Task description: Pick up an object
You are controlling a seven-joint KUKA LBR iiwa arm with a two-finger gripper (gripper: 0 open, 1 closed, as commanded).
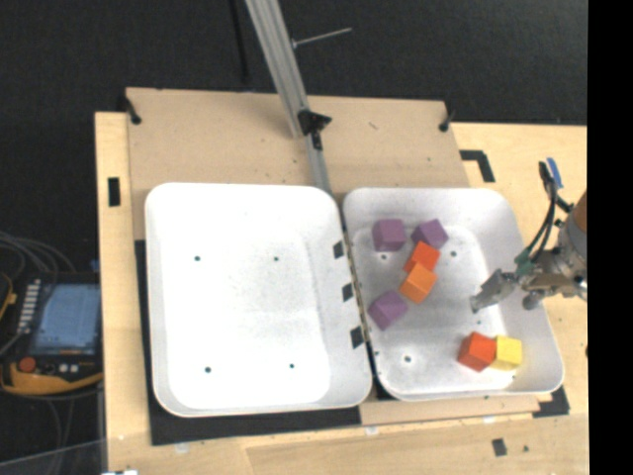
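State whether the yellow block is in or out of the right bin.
In: the yellow block lies on the right bin's floor near its front corner, touching a red block.

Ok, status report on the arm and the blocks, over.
Gripper over right bin, nothing visibly held. Nearest: red block touching yellow block. Purple and orange blocks clustered farther left.

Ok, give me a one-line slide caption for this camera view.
Claw hovers at the right bin's right edge, above the red block and yellow block.

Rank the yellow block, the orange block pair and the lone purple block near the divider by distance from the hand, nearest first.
From the hand:
1. Yellow block, below it at the bin's front.
2. Orange block pair, mid-bin, leftward.
3. Lone purple block, by the divider.
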